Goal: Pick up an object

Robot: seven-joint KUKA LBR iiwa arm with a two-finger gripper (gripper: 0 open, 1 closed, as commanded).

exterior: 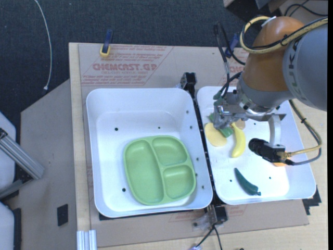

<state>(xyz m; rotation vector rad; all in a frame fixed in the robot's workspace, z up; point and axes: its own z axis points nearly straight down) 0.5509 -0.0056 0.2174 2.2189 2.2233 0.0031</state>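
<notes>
two shallow white bins sit side by side on the desk point(83, 139). the left bin point(99, 139) holds a green divided plate point(158, 168) with three compartments, lying flat toward the bin's near side. the right bin point(299, 176) holds the loose things: a pale yellow rounded piece point(214, 136) close to the bin's left wall, a yellow banana point(239, 141) just to its right, a small green item point(226, 132) between them that is partly covered by the arm, and a dark green pepper-like piece point(246, 182) lying apart from the rest, nearer the front edge.

the grey arm with its orange band point(265, 51) reaches in from the right and hangs over the far part of the right bin. the end effector point(225, 117) points down just above the pale yellow piece, the green item and the top of the banana. whether it is open, closed or gripping anything cannot be told, since the wrist blocks that spot.
</notes>
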